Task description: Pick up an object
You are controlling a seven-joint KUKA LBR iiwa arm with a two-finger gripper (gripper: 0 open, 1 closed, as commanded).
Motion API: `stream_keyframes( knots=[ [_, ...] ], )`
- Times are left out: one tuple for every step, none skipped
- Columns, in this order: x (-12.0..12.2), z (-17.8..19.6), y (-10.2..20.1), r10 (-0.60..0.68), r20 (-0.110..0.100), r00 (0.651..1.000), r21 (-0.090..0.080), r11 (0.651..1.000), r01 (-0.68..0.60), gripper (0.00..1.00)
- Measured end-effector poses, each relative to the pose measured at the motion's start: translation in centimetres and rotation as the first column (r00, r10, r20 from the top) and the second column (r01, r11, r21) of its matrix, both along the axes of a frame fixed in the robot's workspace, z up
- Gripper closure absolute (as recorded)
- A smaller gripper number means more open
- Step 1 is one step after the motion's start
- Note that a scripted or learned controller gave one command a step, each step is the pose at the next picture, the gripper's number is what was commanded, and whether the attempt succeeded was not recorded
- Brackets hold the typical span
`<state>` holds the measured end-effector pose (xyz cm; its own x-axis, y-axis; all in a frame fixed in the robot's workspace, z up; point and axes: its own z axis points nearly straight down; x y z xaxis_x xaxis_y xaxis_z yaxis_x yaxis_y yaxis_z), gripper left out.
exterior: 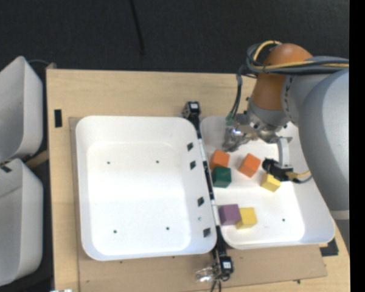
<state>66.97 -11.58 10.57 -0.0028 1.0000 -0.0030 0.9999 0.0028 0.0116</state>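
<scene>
In the right shallow white plastic bin (pixel 292 227), the claw (pixel 233 140) hangs above the small orange cube (pixel 219 159), seemingly positioned for descent; grip state cannot be told.

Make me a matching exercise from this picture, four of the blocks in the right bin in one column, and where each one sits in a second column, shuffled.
Things:
1. green block
2. purple block
3. yellow block by the cable
4. orange block nearest the divider

Places:
A. touching another yellow block, near the bin's front
B. right of the other orange block
C. directly below an orange block
D. just under the gripper

Pairs: 1-C, 2-A, 3-B, 4-D
</scene>
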Motion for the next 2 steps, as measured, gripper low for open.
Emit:
stream_keyframes(
  knots=[
    [0.9,0.0,0.1,0.000,-0.001,1.000,0.001,1.000,0.000,1.00],
    [2.2,0.0,0.4,-0.001,-0.007,1.000,0.001,1.000,0.001,1.00]
  ],
)
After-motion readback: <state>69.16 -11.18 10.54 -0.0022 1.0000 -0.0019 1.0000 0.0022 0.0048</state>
